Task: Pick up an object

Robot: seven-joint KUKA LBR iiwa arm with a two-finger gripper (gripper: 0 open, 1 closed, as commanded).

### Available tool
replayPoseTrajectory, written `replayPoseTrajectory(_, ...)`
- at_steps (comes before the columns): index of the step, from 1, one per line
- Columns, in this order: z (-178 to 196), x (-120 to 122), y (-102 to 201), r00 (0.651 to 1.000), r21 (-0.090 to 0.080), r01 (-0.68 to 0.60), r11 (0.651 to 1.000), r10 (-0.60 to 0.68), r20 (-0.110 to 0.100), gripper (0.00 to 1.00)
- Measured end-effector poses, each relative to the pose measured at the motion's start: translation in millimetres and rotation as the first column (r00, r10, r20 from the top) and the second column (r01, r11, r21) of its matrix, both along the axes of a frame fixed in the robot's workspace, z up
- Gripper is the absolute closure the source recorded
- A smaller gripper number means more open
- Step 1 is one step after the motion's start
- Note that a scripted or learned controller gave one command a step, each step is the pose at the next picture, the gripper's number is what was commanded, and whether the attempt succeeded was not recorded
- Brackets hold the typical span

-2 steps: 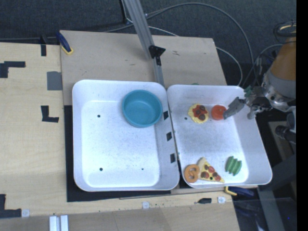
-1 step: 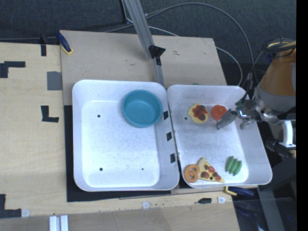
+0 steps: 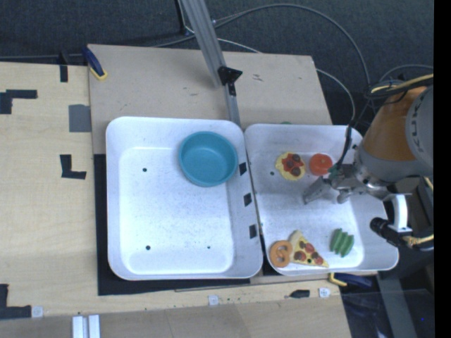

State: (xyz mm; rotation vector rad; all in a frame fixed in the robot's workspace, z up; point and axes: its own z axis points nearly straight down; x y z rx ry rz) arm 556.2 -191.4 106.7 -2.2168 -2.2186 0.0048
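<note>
Just beyond the gripper (image 3: 318, 191), in the right bin (image 3: 282, 210): red tomato (image 3: 321, 163) and round pizza toy (image 3: 290, 165), nearest targets. Can't tell the gripper's state; nothing visible in it. Tomato looks light, hard, slick, no long axis; pinch across the middle. Further off: green pepper (image 3: 342, 242), long axis toward the gripper, grip across the width; pizza slice (image 3: 306, 251), tip toward the gripper, flat, awkward.
</note>
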Motion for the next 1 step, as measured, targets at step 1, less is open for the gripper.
replayPoseTrajectory(1, 12.9, 1.5, -0.3, 1.000, -0.001, -0.001, 1.000, 0.001, 0.005, 1.00)
